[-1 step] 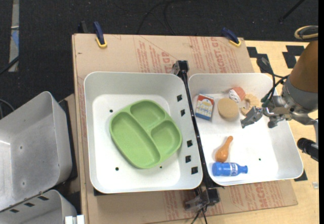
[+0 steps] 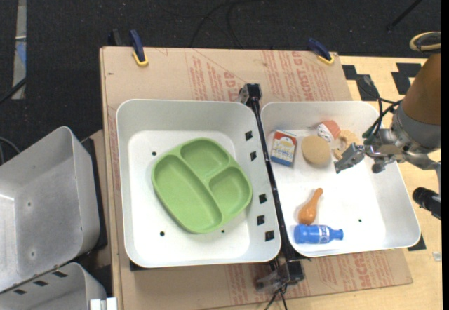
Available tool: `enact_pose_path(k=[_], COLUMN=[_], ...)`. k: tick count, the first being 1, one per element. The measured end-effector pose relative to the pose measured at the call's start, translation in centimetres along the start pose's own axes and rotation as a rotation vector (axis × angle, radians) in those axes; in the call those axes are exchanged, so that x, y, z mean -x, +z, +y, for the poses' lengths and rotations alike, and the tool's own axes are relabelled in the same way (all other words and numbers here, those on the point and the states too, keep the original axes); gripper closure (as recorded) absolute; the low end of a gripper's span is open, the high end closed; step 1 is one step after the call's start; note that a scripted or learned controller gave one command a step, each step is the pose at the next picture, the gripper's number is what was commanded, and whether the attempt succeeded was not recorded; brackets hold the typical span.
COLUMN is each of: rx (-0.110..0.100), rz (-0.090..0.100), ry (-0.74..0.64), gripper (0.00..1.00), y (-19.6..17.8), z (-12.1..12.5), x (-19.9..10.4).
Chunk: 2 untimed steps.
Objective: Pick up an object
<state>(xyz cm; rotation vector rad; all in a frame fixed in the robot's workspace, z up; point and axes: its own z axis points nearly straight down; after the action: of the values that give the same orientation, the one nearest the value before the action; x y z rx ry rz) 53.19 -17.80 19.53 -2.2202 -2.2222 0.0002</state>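
Rightmost in the camera view, the jaws (image 2: 355, 156) hang over the right bin (image 2: 393, 221), near its far right wall. Their dark fingers (image 2: 346, 161) stand spread apart with nothing between them, tips angled toward the cluster of objects at the bin's far side. Nearest the tips lies a round tan object (image 2: 316, 153), probably a bread roll or a potato-shaped toy; just beside it, against the far wall, sit a small red-and-white item (image 2: 328, 129) and a pale beige piece (image 2: 346, 139), too small to identify. A small carton (image 2: 283, 147), printed in blue, white and red, stands left of the round object, near the divider. Nearer the camera lie an orange, pear-shaped toy (image 2: 309, 207) and a blue bottle (image 2: 317, 233), which rests on its side close to the bin's near wall. The left bin (image 2: 137, 133) holds a green compartment tray (image 2: 202, 184).

As a judgement, the round tan object is the likeliest target: it looks light and perhaps slightly yielding, and should be gripped across its widest part. The bottle looks smooth and may roll; the carton offers flat, stiff faces.

Only the wrist of the arm (image 2: 421, 116) shows, cut off at the right edge. The jaws' height above the bin floor cannot be judged, and the tabletop (image 2: 189, 73) beneath is largely covered by the bins.
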Motion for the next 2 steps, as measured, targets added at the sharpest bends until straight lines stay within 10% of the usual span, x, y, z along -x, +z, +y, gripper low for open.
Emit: enact_pose_path(k=[2], rx=[-0.003], rz=[0.001], ry=[0.002], gripper=[0.00], y=[10.6], z=[-0.2], x=[0.7])
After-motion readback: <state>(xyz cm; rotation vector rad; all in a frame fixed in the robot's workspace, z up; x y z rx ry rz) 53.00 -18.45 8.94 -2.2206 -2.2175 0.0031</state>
